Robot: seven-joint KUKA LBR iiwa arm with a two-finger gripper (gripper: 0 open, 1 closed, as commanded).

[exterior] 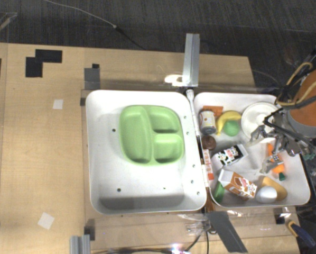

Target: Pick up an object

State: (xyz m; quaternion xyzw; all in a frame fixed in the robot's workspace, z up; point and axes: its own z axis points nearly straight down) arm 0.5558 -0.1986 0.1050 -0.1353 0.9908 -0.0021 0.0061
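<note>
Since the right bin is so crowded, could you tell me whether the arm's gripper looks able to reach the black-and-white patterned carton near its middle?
Probably yes: the black-and-white patterned carton lies uncovered on top, and the gripper hangs just right of it over bare white bin floor.

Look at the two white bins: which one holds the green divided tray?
The left bin. It holds the green tray, while the right bin holds a jumble of small items.

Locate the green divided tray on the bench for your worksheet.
In the camera view, the green divided tray lies in the left white bin, near its middle, apart from the cluttered right bin where the gripper works.
</note>
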